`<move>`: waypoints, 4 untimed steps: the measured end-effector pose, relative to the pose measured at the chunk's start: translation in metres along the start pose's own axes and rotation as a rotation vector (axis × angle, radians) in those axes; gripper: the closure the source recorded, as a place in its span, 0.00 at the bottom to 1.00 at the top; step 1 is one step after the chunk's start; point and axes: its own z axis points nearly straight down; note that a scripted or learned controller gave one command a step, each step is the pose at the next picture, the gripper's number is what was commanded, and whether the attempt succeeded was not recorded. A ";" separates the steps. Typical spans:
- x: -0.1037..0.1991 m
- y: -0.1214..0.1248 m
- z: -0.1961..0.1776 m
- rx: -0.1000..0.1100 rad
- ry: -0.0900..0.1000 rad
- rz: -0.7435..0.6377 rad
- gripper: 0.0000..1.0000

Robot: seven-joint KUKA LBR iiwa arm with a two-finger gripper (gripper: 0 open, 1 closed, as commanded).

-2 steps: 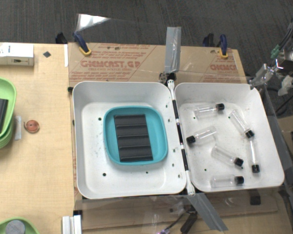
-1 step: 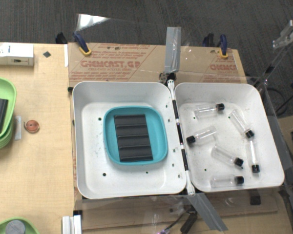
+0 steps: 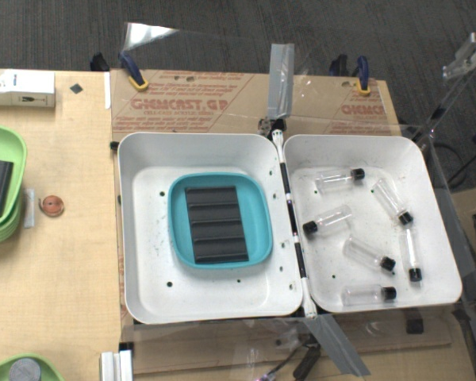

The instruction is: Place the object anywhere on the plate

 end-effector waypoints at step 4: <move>-0.009 0.003 0.040 0.000 0.000 0.309 0.00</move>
